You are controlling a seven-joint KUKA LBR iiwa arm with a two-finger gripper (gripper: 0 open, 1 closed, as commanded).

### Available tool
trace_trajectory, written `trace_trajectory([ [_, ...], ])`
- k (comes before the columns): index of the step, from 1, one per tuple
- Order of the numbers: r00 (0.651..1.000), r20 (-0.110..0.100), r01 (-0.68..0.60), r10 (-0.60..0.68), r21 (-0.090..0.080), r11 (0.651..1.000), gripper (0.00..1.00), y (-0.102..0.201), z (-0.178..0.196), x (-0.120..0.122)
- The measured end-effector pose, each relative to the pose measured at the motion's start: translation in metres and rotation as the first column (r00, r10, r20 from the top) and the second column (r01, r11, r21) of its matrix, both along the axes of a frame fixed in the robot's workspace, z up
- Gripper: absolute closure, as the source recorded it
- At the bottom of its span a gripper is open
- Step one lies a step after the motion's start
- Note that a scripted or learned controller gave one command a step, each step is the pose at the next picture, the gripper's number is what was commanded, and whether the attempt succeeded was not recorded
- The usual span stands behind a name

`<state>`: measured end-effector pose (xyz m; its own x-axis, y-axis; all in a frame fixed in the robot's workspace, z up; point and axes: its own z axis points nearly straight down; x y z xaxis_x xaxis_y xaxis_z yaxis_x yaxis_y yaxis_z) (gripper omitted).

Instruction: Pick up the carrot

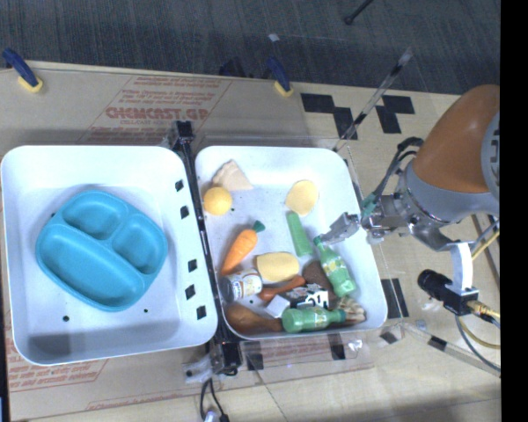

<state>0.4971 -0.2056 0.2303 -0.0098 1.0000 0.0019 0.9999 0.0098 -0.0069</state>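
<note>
Looking down, we label the parts as follows.
Carrot [238,249]: orange, tapered, a small green stub at its upper end; we find it lying tilted on the floor of the right bin [268,160], at about 9 o'clock from the bin's middle, its tip pointing toward 7 o'clock.
Neighbours: a yellow ball [216,200] at 11 o'clock from the carrot, a pale yellow block [277,265] just beside it at 4 o'clock.
Gripper [341,228]: over the bin's right rim, at 3 o'clock from the carrot and well apart; we cannot tell its opening, and we see nothing in it.
Left bin [22,174]: bears a blue divided plate [100,248].
</note>
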Motion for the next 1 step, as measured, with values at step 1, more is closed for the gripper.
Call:
trace_trajectory([
  [1,0.995,-0.005,-0.104,0.104,0.0,0.995,0.0,0.0544,-0.0691,0.0306],
])
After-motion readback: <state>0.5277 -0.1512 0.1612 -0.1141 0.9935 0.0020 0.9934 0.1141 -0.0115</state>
